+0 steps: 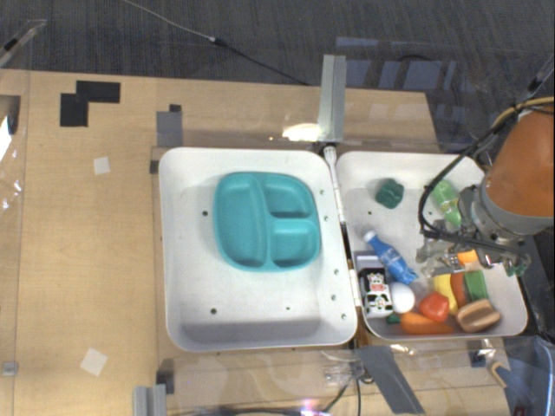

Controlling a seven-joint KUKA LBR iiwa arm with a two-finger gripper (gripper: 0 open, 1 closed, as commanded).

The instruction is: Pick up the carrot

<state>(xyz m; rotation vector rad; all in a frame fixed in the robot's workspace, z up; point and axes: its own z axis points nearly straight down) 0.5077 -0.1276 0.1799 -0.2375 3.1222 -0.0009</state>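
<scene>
Hanging low over the right white bin [364,189], the hand [455,254] sits under the grey wrist with the orange band [525,176], and black cables loop around it. I cannot tell how far the hand is open, and I cannot tell if it has hold of something, because the wrist covers it from above. Just beside the hand, a small orange piece [468,256] and a light green thing [445,196] show at its edges. Below the hand lies a crowded group of toy foods: a yellow piece [443,285], a dark green block [475,283], a red-orange pepper-like thing [434,306] and a brown bun [478,316]. The carrot [422,323] lies flat at the near edge of this bin, touching the red-orange thing, and it is apart from the hand. To the left of it are a white ball [403,299], a small black and white box [375,287] and a blue bottle [390,260] lying at a slant. A dark green cup-like thing [389,193] stands alone farther back. The left white bin [186,258] holds a teal divided plate [264,219]. Both bins rest on the wooden table [78,267].
</scene>
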